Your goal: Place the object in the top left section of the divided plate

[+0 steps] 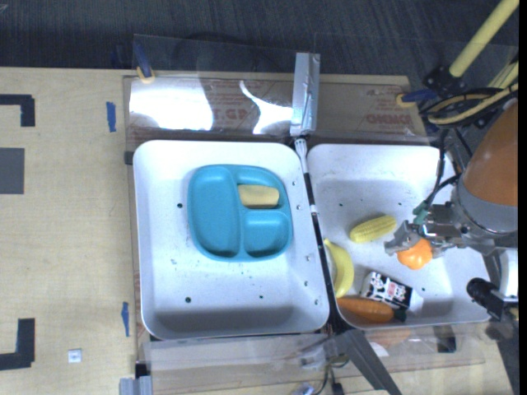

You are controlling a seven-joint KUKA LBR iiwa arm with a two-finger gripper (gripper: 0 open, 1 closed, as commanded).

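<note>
While I watch from the overhead camera, my gripper [414,241] hangs over the right bin [362,167], close to its right wall, with the grey wrist and orange band crowding in behind it. A small orange fruit [414,256] sits right at the fingertips. It looks pinched there, but the tips blur into the fruit, so whether they are clamped on it or merely above it I cannot tell.

If it is held, I judge this fruit to be the object bound for the plate, and the low pose suits a pick near the bin floor. Just to its left lies a yellow corn cob [372,228], near but apart. Below sit a black-and-white packet [389,290] and an orange carrot-like piece [366,309] against the near wall, and a banana [340,267] curves along the divider between the bins. That cluster leaves little floor room, so straight up looks like the safest way out.

Across the divider, the blue divided plate [216,212] rests in the middle of the left bin [156,245], with bare white floor all round it. A yellow block [258,196] already lies in its upper right section. As seen here the large section fills the plate's left side, so I take the target to be its upper end, which is unoccupied. The raised rims where the bins meet are the one edge I would need to clear.
</note>
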